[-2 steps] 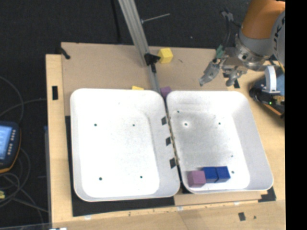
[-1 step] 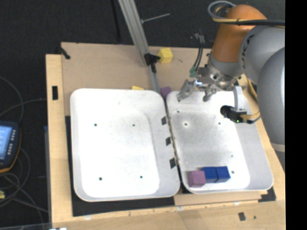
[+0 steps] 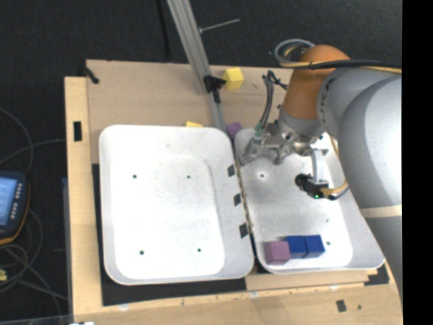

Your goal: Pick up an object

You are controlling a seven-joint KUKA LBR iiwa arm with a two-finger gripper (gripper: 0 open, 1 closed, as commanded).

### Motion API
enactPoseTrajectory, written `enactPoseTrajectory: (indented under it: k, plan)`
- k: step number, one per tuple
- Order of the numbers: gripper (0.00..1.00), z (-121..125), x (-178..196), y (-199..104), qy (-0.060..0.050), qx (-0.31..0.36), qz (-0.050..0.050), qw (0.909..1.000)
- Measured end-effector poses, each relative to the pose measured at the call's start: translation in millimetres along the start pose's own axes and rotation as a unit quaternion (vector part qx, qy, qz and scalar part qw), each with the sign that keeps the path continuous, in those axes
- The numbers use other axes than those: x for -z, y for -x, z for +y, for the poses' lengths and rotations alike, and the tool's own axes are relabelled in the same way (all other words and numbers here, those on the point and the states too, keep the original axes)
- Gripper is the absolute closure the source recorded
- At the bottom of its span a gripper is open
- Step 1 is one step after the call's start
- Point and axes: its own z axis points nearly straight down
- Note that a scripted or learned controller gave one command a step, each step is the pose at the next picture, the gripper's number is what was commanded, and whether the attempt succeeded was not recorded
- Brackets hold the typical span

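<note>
Blue block against near rim

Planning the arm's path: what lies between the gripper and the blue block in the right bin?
In the camera view, bare white bin floor lies between the gripper and the blue block; the purple block sits beside the blue one.

Wooden desk, slanted metal rail above it, handheld screen device left of the desk, dark floor around
</note>
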Motion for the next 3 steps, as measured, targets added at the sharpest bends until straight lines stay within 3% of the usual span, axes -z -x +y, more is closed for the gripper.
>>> enactPoseTrajectory:
  k: [1, 3]
  plan:
    - [1.0, 2.4, 15.6, 0.9, 0.004, -0.001, 0.0, 1.0]
    - [1.0, 3.9, 37.9, 4.0, 0.009, -0.005, -0.001, 0.9999]
